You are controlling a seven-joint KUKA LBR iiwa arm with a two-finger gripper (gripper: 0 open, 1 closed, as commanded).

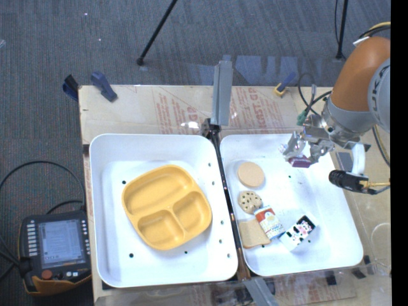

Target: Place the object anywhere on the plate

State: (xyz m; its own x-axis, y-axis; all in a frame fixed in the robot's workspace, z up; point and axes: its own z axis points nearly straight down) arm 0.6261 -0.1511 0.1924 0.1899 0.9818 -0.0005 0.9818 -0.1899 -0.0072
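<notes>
The near edge of the right bin (354,247) holds a cluster of items: a black-and-white patterned carton (298,231) lies closest, just beside a red and white carton (269,222), which touches a slice of toast (253,234) at the bin's near left corner.

The gripper (305,150) is over the far part of the right bin, above the bin floor. Something small and purplish (299,161) shows at its fingertips, but whether it is gripped between them or merely lies below cannot be told, and the spacing of the jaws cannot be read either. From the gripper the wrist rises to the right into a grey collar, then the orange band (360,69) at the upper right, so the arm leans in over the bin's far right corner. A black cylindrical part (344,180) juts out beside the wrist.

Left of the gripper and apart from it lies a round tan disc (250,174), with a chocolate-chip cookie (250,201) just nearer.

The yellow plate (167,206), divided into three compartments, sits in the middle of the left bin (102,171), well apart from the gripper.
</notes>
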